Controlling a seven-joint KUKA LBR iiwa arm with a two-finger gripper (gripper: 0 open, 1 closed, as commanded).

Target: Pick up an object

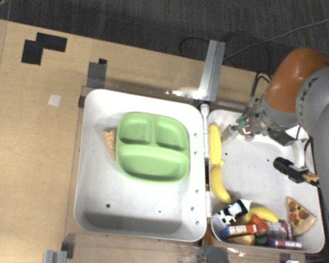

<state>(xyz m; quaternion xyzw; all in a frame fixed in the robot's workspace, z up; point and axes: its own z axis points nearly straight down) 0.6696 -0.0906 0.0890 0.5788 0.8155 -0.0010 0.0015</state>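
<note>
The gripper hangs over the back corner of the right bin, behind the banana. Its claw state cannot be determined. The green plate lies left of the banana.

Yellow banana lying lengthwise along left wall of right bin, right of frame centre. Pizza slice toy resting at lower right. Small packaged items crowding bin's lower edge.
</note>
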